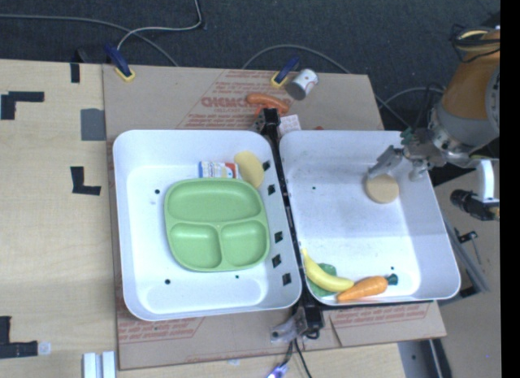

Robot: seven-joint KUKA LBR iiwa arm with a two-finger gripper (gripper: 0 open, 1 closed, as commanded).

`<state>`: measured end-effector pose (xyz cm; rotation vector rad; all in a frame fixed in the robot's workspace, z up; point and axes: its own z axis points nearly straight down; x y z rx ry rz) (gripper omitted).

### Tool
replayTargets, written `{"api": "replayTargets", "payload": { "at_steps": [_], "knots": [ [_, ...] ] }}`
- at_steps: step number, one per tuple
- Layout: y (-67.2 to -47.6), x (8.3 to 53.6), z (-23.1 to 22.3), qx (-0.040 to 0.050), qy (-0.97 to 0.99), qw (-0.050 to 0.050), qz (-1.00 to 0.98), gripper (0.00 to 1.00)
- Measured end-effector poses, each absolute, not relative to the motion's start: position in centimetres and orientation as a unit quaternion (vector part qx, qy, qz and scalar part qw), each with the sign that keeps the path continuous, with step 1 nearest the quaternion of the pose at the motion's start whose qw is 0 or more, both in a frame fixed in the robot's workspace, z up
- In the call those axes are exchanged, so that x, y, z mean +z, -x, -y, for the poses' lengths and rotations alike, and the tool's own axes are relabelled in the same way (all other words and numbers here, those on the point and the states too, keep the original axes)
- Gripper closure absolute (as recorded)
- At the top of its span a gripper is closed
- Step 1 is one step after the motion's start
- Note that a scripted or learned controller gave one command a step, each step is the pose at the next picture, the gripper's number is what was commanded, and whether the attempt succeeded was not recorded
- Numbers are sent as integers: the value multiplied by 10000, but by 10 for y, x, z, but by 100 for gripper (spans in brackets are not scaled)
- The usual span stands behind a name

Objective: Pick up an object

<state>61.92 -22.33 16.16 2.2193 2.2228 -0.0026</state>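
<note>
Nearest lay the carrot and banana in the right bin. The pincer touched a tan round object; its spread was unclear, and the object risked rolling away.

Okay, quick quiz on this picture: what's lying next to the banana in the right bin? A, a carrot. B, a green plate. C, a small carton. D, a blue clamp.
A: the orange carrot lies against the banana along the near wall of the right bin.
</note>
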Motion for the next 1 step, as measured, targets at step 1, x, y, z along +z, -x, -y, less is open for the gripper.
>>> {"api": "replayTargets", "payload": {
  "at_steps": [1],
  "knots": [
    [-632,123,223,-13,-7063,-3,-7079,0]
  ]
}}
